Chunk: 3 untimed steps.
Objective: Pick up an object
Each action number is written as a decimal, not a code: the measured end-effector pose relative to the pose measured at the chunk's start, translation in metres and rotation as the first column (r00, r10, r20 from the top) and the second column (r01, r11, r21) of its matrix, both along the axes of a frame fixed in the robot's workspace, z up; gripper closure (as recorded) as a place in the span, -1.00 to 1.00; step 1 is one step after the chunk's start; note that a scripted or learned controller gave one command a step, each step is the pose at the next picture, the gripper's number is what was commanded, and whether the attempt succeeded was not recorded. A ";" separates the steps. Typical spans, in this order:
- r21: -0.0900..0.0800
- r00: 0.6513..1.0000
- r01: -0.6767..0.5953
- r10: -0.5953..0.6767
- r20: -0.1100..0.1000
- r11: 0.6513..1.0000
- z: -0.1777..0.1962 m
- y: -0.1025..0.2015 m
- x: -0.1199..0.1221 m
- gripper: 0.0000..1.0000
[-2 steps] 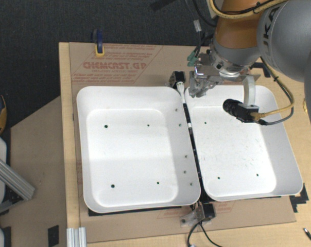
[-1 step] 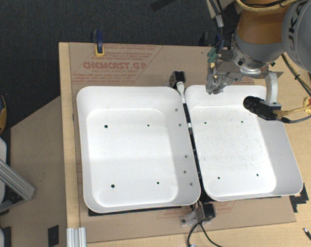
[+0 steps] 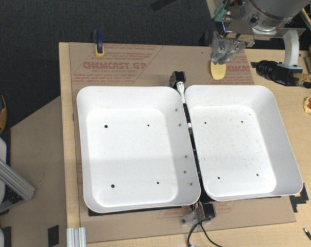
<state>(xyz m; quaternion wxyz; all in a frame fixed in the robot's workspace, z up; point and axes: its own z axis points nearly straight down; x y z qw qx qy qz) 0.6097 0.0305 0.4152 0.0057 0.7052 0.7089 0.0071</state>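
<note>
Gripper (image 3: 223, 55) above bench behind right bin (image 3: 279, 138), fingers closed on small yellow object (image 3: 218, 70), left bin (image 3: 88, 138) alongside.

I count two white bins (image 3: 131, 94) (image 3: 232, 91) on the bench (image 3: 145, 60), one blue clamp (image 3: 98, 39), and one small yellowish object (image 3: 218, 70) under the tool (image 3: 223, 53), possibly foam.

Open room lies above both white bins (image 3: 137, 94), parted only by the black clamp strip (image 3: 189, 133) between them.
</note>
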 end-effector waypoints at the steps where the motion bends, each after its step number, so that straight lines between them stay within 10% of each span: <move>1: -0.001 1.000 0.001 -0.001 -0.031 1.000 -0.121 0.051 0.050 1.00; 2: -0.002 1.000 0.007 -0.007 -0.019 1.000 -0.093 0.024 0.038 1.00; 3: -0.010 1.000 0.022 -0.022 -0.013 1.000 -0.072 -0.143 0.020 1.00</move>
